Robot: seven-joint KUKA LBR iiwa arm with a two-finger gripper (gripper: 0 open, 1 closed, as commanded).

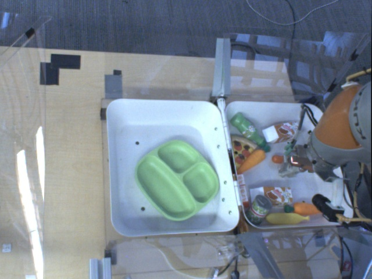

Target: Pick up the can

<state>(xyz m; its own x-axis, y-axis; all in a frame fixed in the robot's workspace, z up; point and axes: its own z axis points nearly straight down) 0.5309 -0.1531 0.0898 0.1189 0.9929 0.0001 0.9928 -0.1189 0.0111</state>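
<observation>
The can (258,208), dark green with a pale lid, stands in the near left corner of the right bin (256,107). My gripper (292,163) hangs over the middle of that bin, up and to the right of the can and well apart from it. Nothing shows between its fingers. The arm's orange band (343,121) sits at the right edge of the view.
A yellow banana-like toy (287,218), an orange carrot (307,208) and a small printed box (279,195) crowd the can's right side. A green bottle (247,128), a pizza slice (243,148) and another carrot (251,161) lie farther back. The left bin (122,156) holds a green divided plate (177,179).
</observation>
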